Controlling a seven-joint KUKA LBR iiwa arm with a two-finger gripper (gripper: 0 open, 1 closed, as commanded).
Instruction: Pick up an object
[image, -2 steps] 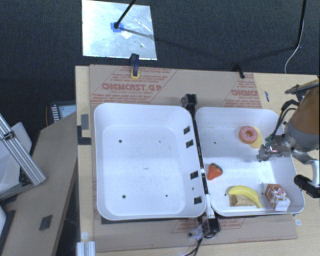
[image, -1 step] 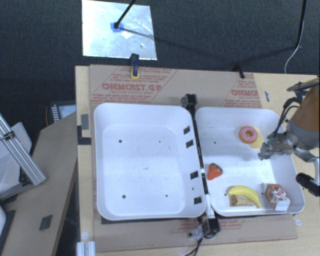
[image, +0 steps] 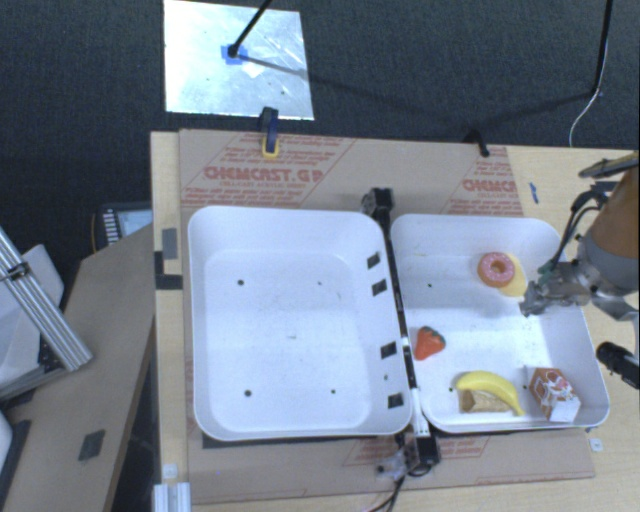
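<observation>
Now: one moment at the table, seen from above.
Landmark: the right bin; every place below is given against it.
Pincer: the pincer hangs over the far right part of the bin, just right of the doughnut; whether it is wide or narrow cannot be told from this slant, and nothing is seen between its tips.
Doughnut: the pink doughnut lies near the bin's far right corner, with a bit of yellow showing just under it on the pincer's side.
Banana: the banana rests by the near wall, lying partly on a brownish flat piece.
Strawberry: a small red strawberry-like thing sits close to the bin's left wall, well apart from the pincer.
Box: a small red and white box stands in the near right corner.
Left bin: the left bin adjoins the landmark's left wall.
Likely target: judged by nearness, the doughnut.
Handling: probably a light toy, firm or slightly yielding, smooth on its icing; not fragile.
Where to grip: across the ring's outer sides, or one tip in the hole and one outside.
Risk: the rounded edge may slide out of a shallow pinch, and the bin's wall crowds that corner.
</observation>
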